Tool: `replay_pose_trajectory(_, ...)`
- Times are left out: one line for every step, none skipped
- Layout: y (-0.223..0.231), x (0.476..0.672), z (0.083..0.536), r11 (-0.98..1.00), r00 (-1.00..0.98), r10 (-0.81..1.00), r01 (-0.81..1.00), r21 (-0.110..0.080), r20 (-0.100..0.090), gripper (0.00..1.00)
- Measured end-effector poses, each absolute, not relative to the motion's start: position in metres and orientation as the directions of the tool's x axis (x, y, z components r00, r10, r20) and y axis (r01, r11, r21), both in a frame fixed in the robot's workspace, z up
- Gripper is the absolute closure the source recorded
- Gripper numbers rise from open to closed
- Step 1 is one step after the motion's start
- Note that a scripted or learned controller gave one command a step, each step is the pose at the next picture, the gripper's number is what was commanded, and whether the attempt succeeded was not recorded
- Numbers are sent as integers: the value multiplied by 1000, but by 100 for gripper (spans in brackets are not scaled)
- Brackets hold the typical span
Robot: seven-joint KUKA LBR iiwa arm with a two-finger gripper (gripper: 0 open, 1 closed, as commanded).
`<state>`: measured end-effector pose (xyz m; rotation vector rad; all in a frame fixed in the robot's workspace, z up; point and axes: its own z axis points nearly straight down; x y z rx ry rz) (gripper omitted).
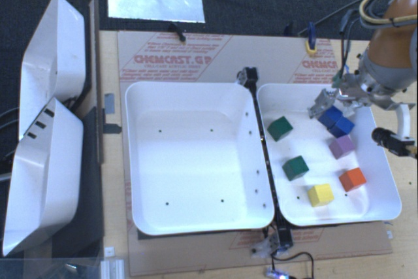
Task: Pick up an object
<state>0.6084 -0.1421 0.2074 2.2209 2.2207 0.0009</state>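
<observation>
The grey arm with its orange band (pixel 396 23) reaches in from the right, over the far right corner of the right-hand shallow white plastic bin (pixel 385 209). The two-finger gripper (pixel 332 106) sits low at the far end of that bin, directly beside the two dark blue cubes (pixel 336 121), which lie touching one another. Whether the gripper is spread or closed cannot be determined (its metal parts overlap the blue cubes and the outline is unclear), and no cube can be confirmed as gripped.

Contents of the right-hand bin:
- Dark green cube (pixel 280 128), near the left wall, at the far end.
- Second dark green cube (pixel 295 167), nearer the camera, towards the middle.
- Pale purple cube (pixel 341 146), just beside the blue pair on their near side.
- Orange cube (pixel 352 179), towards the right wall.
- Yellow cube (pixel 321 195), nearest the front wall.

The left-hand shallow white plastic bin (pixel 137 160) adjoins the right-hand one along a shared centre edge. Both rest on a brown printed cardboard sheet (pixel 196 59) covering the bench.
</observation>
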Motion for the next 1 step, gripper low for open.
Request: replay_pose_trajectory(-101,563,96,2,-2,1000,1000,-8,2,0)
